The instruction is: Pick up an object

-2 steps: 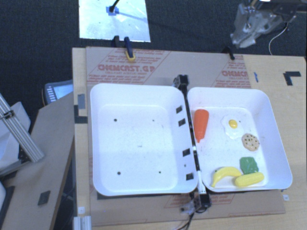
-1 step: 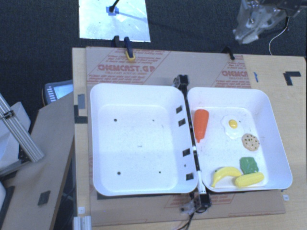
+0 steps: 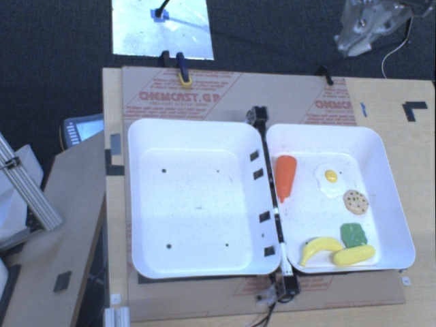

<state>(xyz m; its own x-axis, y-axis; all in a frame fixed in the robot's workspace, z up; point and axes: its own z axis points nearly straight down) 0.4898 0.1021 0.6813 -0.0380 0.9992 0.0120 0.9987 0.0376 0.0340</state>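
The right bin [image 3: 381, 157] holds an orange carrot [image 3: 285, 176] by its left wall, a fried egg [image 3: 330, 179] in the middle and a round cookie [image 3: 355, 201] to the egg's lower right. Near the bin's front lie a green piece [image 3: 353, 234], a yellow banana [image 3: 319, 247] and a yellow oblong piece [image 3: 354, 254]. My gripper [image 3: 362, 27] hangs high at the top right of the camera view, well beyond the back of the right bin and away from every object. It looks grey and blurred.
The left bin [image 3: 136, 182] sits beside the right one, joined by a black hinge strip [image 3: 267, 189]. Cardboard [image 3: 204, 97] lies under both bins. A shiny metal sheet [image 3: 162, 19] lies at the back left. An aluminium rail [image 3: 27, 189] stands at the far left.
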